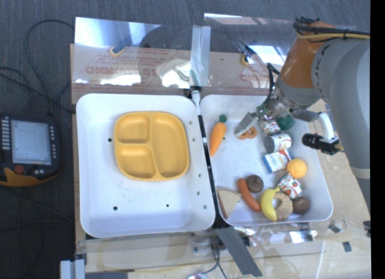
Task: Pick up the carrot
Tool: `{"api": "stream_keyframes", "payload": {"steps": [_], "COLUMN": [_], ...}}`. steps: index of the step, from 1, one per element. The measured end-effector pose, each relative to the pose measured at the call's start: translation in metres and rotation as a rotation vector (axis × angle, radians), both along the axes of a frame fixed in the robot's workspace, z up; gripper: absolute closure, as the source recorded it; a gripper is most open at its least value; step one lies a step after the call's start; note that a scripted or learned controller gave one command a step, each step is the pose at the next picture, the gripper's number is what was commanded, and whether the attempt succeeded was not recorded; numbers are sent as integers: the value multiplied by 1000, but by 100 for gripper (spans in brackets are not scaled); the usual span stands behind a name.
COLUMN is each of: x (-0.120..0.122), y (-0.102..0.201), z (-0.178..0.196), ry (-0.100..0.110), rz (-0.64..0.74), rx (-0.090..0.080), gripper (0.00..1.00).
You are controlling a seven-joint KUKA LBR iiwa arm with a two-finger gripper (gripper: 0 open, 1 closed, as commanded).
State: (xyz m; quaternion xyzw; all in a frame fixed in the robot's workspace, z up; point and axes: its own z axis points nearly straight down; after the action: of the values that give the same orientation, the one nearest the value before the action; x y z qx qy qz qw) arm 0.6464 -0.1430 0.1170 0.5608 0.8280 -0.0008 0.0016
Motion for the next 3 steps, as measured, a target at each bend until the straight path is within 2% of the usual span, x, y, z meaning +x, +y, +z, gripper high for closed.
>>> {"api": "stream_keyframes", "payload": {"steps": [1, 2, 3], "x": [-10, -10, 8], "y": [27, 31, 38], "z": [-23, -22, -28], "ry": [-18, -17, -7], "rz": [-208, -339, -332], "rx": [-6, -7, -5], "gripper": [0, 0, 0]}}
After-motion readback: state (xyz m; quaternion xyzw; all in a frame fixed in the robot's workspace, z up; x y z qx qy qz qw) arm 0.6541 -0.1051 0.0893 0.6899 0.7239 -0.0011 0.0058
